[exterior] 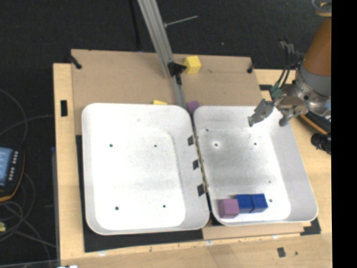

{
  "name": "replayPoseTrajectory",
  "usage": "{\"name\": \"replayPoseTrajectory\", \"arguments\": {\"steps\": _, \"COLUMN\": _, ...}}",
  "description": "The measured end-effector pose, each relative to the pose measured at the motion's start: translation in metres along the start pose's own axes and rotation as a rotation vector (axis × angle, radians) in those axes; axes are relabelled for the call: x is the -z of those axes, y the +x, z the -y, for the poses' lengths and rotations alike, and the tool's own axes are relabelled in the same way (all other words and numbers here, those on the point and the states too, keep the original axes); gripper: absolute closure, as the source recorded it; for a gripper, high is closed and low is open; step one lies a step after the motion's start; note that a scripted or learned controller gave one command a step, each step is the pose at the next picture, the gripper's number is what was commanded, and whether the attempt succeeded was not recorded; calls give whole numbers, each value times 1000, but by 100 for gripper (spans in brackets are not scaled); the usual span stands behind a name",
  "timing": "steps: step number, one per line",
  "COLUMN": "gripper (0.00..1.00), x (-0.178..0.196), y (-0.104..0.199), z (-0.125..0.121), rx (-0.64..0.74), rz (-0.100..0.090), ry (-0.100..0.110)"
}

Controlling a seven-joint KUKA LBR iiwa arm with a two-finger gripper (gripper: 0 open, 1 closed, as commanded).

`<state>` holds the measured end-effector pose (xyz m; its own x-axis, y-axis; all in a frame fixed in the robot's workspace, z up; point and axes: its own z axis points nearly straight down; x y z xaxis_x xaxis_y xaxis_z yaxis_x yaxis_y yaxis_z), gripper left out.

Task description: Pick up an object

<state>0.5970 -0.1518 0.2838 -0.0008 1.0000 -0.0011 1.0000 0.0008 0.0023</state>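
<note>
Two blocks lie in the right bin (290, 166), both at its near edge. The purple block (228, 207) is a small cube resting flat near the bin's near-left corner. The blue block (250, 202) is longer, looking like two cubes joined side by side, and lies flat just to the right of the purple one, touching it or nearly so. Both sit against the bin's near rim.

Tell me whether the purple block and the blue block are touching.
Touching. In the camera view the purple block sits flush against the blue block at the right bin's front edge, no gap between them.
</note>
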Motion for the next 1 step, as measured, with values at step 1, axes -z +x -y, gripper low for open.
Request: {"name": "replayPoseTrajectory", "arguments": {"steps": 1, "gripper": 0, "x": -56, "y": -4, "z": 29, "rx": -2, "rz": -1, "ry": 7}}
